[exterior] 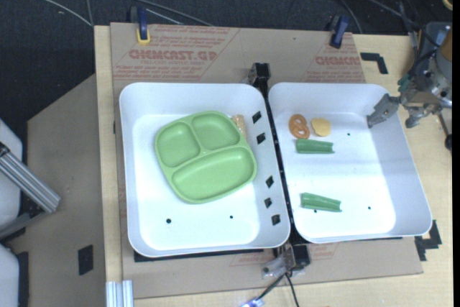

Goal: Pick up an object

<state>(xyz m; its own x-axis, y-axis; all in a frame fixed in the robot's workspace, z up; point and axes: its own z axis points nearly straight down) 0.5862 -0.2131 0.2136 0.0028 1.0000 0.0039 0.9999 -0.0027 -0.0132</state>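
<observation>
Lowest in the frame, at the bottom edge of the bench (194, 47): a clamp and loose cable (277, 282) below the seam between two white bins. Left bin (136, 154), middle left of frame: holding a green divided plate (206, 156), lying flat and turned at a slant, with a small tan piece (238, 124) just beside its upper right rim. Right bin (402, 183), middle right: four loose candidates for the pick. Toward its upper left, an orange pretzel-like ring (299, 126) touching or nearly touching a small yellow disc (321, 127); just below them, a green pod (315, 147); well apart, lower in the bin, a second green pod (320, 203). All lying flat on the bin floor with open space around them, likely scattered so as to leave room for a descent from above. End effector (399, 111) at the upper right rim of the right bin, fingers spread wide with nothing between them, apparently poised at the bin's edge and well apart from every object. Nothing lifted as yet; pick not begun, by the look of things. Nearest targets, judged from here: the yellow disc and the upper pod.
</observation>
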